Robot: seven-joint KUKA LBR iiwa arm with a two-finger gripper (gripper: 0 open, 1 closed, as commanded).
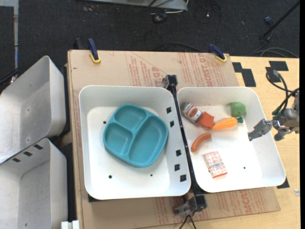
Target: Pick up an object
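Enters at the three o'clock edge of the camera view, only the end of the arm (291, 116) in sight. Shows a grey and metallic wrist cluster with dark cabling looping up toward one o'clock. Reaches toward nine o'clock with the gripper (259, 129), a dark finger-like piece slanting down toward eight o'clock. Sits low on the right side of the view, roughly level with its middle height. Too small and blurred at the tip to tell how the jaws stand. Nothing seen between the fingertips. Pose reads as nearly horizontal, wrist at three o'clock of the tip, tip pointing inward.
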